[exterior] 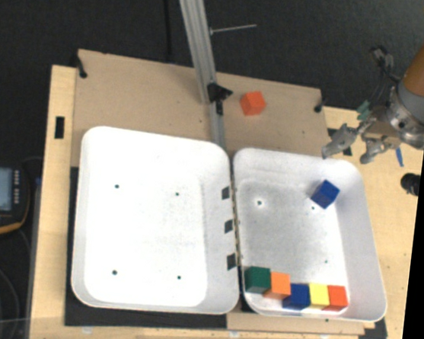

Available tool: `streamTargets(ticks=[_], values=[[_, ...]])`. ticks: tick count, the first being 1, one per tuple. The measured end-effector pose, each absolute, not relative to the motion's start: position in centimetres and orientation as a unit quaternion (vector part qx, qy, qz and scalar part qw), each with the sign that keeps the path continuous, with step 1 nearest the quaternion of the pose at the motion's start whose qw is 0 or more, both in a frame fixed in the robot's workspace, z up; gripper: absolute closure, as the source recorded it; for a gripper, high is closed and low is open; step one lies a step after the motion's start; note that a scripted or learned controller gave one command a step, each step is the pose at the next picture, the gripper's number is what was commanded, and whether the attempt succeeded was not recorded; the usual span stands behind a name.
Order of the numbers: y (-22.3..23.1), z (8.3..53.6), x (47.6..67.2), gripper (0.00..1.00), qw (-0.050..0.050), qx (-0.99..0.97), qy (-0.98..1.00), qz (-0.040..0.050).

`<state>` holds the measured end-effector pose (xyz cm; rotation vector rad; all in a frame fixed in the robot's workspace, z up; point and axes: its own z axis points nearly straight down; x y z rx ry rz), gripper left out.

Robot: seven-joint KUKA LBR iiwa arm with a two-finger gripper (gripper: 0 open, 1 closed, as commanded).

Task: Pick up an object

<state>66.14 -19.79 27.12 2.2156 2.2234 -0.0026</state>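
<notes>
The gripper [357, 147] hangs over the far right corner of the right bin [368, 238], its two fingers spread apart with nothing between them. One fingertip sits near the bin's far rim, the other a little further right, both pointing down and toward the near-left.

Just below the gripper and slightly to its left in the view lies a blue cube [325, 193], tilted on one edge or corner, resting on the bin floor near the far wall. It is near the fingers but apart from them; no finger touches it.

Well away from the gripper, along the near wall of the same bin, five cubes stand in a row touching one another: a green cube [257, 279], an orange cube [280, 284], a second blue cube [298, 294], a yellow cube [319, 294] and a red-orange cube [337, 295].

To the gripper's left, beyond the bins on the brown board [144, 95], sits a lone orange block [252, 103], just beside the slanted metal pole [200, 48].

Further left still, the left bin [84, 211] lies alongside the right one, their rims meeting in the middle.
</notes>
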Motion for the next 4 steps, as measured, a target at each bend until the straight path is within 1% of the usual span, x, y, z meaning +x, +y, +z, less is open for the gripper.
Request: streamTargets(ticks=[1, 2, 3, 4], values=[[-20.2, 13.9, 63.9, 0.0, -0.002, 0.707, 0.707, -0.0024], [-15.6, 21.0, 62.3, 0.0, 0.003, 0.705, 0.709, 0.0025], [-15.8, 20.5, 62.2, 0.0, 0.001, 0.707, 0.708, 0.0005], [-16.0, 21.7, 62.3, 1.0, 0.002, 0.707, 0.707, 0.0014]])
